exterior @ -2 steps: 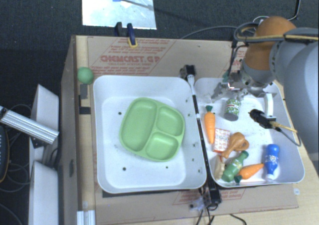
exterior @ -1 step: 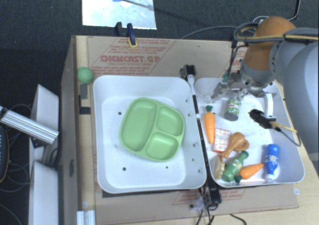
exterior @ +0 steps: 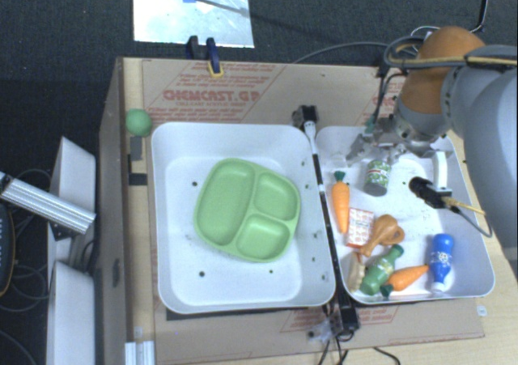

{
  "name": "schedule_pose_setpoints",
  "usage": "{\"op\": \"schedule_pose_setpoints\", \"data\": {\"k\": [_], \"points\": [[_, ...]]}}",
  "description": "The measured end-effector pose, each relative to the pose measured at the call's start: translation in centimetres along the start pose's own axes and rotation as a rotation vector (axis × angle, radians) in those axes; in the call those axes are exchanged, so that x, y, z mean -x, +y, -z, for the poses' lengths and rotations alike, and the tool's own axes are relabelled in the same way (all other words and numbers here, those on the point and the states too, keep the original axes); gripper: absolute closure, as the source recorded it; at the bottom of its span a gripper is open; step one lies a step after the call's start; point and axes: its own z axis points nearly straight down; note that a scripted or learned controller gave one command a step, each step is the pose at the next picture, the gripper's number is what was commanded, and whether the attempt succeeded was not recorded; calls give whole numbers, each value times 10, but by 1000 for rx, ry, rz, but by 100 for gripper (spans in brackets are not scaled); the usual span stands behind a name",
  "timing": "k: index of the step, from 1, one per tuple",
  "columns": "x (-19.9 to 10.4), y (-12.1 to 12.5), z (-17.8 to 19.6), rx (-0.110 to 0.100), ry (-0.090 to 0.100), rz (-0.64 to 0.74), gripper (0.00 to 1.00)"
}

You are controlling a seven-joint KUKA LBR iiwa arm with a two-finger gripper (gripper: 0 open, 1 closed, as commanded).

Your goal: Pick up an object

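Grey arm (exterior: pixel 479 104) reaching in from right, end effector (exterior: pixel 374 145) pointing down-left

From where I stand I count two bins (exterior: pixel 178 274) (exterior: pixel 473 252) on the table (exterior: pixel 243 84), side by side, and just one green plate (exterior: pixel 247 210), which has three compartments. Among the small things there are two carrots (exterior: pixel 341 205) (exterior: pixel 409 277), two bottles (exterior: pixel 379 269) (exterior: pixel 441 258), one green and one blue, and one each of can (exterior: pixel 376 177), packet (exterior: pixel 359 227) and drumstick (exterior: pixel 384 231). There is also one green ball (exterior: pixel 137 121), and I make out two clips (exterior: pixel 194 46) (exterior: pixel 213 56).
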Motion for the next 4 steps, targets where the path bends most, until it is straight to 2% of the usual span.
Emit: {"op": "schedule_pose_setpoints", "data": {"k": [1,2,4], "points": [[9,0,0,1,0,-1,0],[-7,0,0,0,0,3,0],[5,0,0,0,0,0,0]]}}
